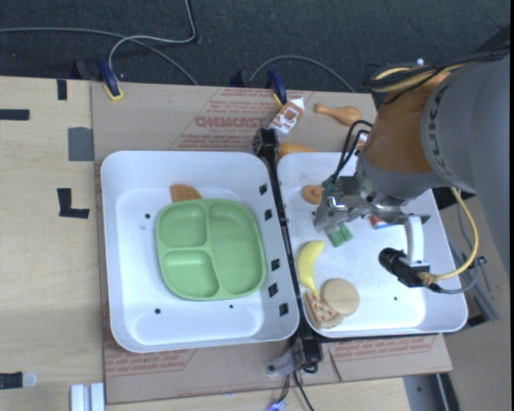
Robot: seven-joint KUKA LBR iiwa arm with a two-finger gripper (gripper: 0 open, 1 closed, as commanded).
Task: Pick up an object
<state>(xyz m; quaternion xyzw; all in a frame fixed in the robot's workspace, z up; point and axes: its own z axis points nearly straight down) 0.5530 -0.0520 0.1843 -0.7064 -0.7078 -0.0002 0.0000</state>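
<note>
Gripper hanging low over right bin, right of centre; small green block sitting at fingertips, touching; finger spacing impossible to tell. Banana lying below-left.

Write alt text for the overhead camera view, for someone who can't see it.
A grey robot arm with an orange band reaches from the right over the right-hand white bin, its gripper low above a small green block. Nearby in that bin lie a yellow banana and a round tan bun. The left-hand white bin holds a green divided plate.
</note>
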